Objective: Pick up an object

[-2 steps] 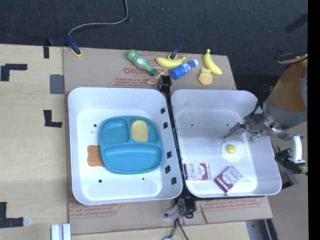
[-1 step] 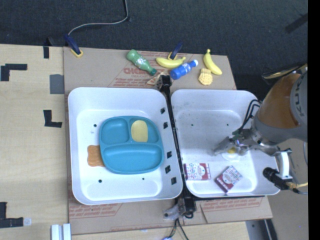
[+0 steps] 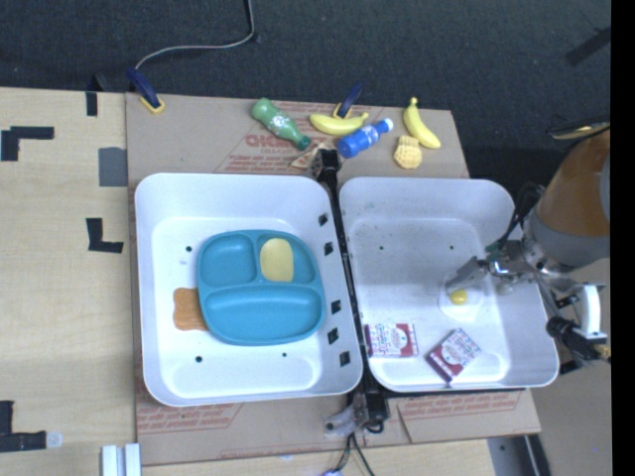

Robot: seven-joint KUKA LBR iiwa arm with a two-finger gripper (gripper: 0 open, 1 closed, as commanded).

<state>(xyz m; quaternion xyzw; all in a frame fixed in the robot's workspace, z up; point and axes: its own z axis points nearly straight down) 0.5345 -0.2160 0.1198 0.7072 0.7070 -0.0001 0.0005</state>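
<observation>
The gripper (image 3: 464,280) sits just above the little yellow thing (image 3: 457,297) (I cannot tell its grip), red packets nearby below.

Arm (image 3: 580,211): grey rounded housing, orange band above wrist. Gripper (image 3: 466,284): slim metallic fingers; dark cable at its 12 o'clock.

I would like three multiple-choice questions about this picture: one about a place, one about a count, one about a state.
1. Where is the blue tray?
A. left bin
B. right bin
C. on the cardboard

2. How many bananas lie beyond the bins?
A. one
B. two
C. four

3. The yellow piece on the tray lies
A. in a compartment
B. under the tray
C. between the pincer's tips

Key: 1 A, it sits inside the left bin. 2 B, a banana and a second banana. 3 A, the yellow piece fills the upper right compartment.
</observation>
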